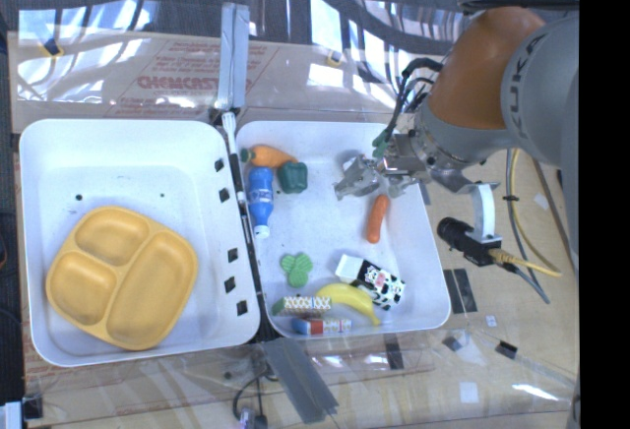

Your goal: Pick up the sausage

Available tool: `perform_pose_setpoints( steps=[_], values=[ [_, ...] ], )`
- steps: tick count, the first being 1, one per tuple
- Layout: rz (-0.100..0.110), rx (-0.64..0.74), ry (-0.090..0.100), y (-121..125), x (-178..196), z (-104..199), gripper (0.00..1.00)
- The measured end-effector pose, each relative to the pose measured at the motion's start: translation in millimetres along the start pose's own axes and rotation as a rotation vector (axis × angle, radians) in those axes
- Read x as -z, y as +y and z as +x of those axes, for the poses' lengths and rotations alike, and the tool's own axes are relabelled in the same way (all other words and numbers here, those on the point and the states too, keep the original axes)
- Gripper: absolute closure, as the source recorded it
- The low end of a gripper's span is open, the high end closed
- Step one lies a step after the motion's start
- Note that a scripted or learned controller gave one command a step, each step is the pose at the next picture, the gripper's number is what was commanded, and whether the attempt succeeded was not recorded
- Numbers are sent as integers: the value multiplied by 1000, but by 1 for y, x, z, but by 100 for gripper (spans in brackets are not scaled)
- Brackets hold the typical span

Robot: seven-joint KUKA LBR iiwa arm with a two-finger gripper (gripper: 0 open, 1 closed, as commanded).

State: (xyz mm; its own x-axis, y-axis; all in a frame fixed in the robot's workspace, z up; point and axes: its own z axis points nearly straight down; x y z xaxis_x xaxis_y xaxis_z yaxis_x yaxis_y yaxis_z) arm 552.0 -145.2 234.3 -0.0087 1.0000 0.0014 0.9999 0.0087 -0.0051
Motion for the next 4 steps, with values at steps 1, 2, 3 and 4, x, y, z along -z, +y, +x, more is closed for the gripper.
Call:
perform_pose_setpoints(
  steps=[1,2,3,4],
  values=[
    [3,6,1,0,10,1,100],
    [3,6,0,0,10,1,0],
    [1,12,0,-36,-76,-50,0],
    [-2,90,-1,13,-143,-64,0]
  ],
)
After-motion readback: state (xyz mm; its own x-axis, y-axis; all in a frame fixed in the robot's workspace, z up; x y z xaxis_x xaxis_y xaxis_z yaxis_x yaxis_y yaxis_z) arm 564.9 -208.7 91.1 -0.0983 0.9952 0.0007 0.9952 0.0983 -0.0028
